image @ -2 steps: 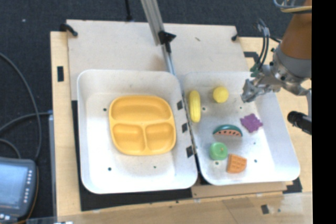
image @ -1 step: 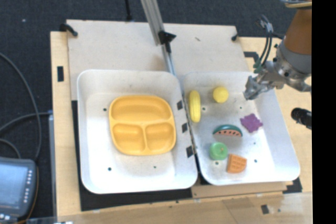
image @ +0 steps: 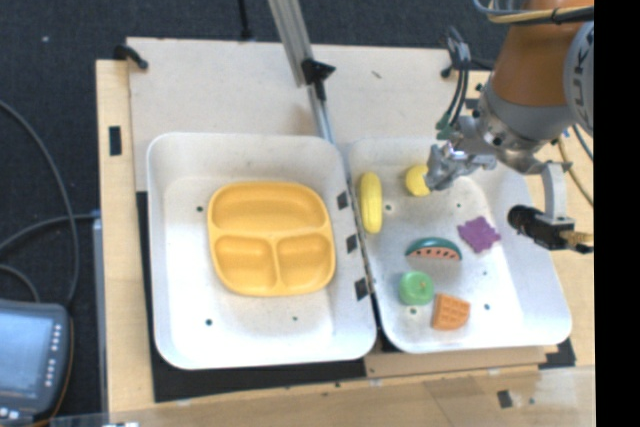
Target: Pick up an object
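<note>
Yellow rounded toy [image: 416,181] touching metal gripper [image: 440,171], ridged orange block [image: 451,312], smooth divided tray [image: 271,237]

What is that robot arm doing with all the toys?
The robot arm is trying to pick up a toy. Its gripper is down in the right bin, right next to a small yellow toy. I can't tell if it has grabbed it. Other toys lie in that bin: a yellow banana, a watermelon slice, a purple piece, a green piece and an orange piece. The left bin holds a yellow divided plate.
</note>
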`<state>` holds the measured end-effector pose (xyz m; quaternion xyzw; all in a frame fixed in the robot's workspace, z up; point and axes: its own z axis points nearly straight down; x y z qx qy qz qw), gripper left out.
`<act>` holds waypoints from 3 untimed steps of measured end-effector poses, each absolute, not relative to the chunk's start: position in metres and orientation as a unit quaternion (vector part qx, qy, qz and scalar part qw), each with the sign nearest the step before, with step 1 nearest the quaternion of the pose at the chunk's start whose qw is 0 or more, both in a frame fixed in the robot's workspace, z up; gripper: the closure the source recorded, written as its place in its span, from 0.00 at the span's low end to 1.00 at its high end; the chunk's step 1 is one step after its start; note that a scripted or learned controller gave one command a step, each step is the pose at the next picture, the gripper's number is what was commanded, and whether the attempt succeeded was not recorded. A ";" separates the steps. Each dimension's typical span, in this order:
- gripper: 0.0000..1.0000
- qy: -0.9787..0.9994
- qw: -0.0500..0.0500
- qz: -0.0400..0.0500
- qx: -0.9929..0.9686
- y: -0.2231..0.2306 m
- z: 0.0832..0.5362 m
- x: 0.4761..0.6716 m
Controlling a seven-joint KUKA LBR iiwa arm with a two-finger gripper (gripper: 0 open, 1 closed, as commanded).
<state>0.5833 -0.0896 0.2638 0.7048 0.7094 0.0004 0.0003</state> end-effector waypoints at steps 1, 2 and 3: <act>1.00 0.709 0.000 0.000 0.705 -0.041 0.249 0.596; 1.00 0.710 0.000 0.001 0.705 0.019 0.243 0.613; 1.00 0.710 0.000 0.001 0.705 0.063 0.250 0.625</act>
